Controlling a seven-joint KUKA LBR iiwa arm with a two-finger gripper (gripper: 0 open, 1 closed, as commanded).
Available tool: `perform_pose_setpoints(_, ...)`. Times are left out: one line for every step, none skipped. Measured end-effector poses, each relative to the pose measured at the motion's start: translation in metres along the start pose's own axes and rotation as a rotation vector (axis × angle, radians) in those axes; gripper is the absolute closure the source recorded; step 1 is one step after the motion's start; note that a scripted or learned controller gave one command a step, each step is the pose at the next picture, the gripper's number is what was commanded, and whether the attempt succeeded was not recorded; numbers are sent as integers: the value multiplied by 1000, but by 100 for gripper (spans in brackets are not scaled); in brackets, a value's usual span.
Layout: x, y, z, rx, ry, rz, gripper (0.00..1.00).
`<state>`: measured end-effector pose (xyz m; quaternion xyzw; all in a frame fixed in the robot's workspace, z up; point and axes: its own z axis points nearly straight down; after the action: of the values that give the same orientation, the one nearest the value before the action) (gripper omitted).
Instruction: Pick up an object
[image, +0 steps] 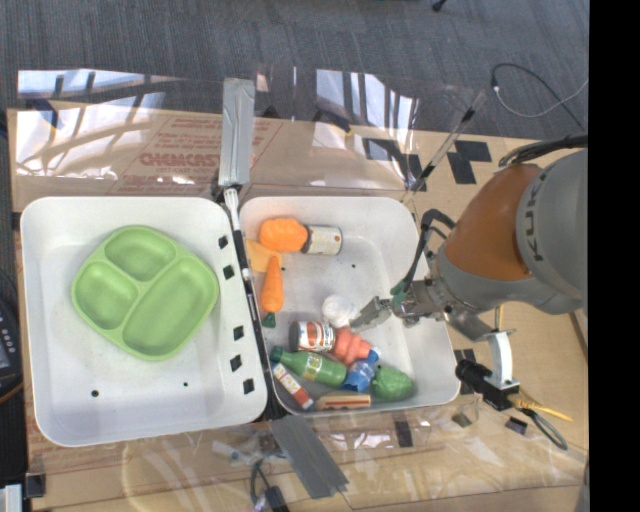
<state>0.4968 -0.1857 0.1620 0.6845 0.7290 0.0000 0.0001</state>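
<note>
The grey arm (530, 240) comes in from the right side of the right bin (415, 225), orange band bulging over the bin's right wall, wrist angled down and leftward into it. The gripper (372, 312) sits low over the bin floor, just right of a pale round object (335, 310) that's too washed out against the white to identify. How far the claw is open, I cannot tell: it's small, dark and blurred, and nothing clearly sits in it. Along the bin's front wall lies a jumble: a can (313, 336), a green bottle (312, 367), a blue piece (362, 374). Near the back wall, an orange fruit (283, 235); along the left wall, a carrot (272, 285).
</note>
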Motion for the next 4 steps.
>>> perform_pose_setpoints(42, 8, 46, -23, -8, -67, 0)
perform_pose_setpoints(60, 6, -9, 0, 1, -129, 0)
perform_pose_setpoints(41, 29, 47, -24, -1, -181, 0)
perform_pose_setpoints(33, 14, -34, -1, 0, -297, 0)
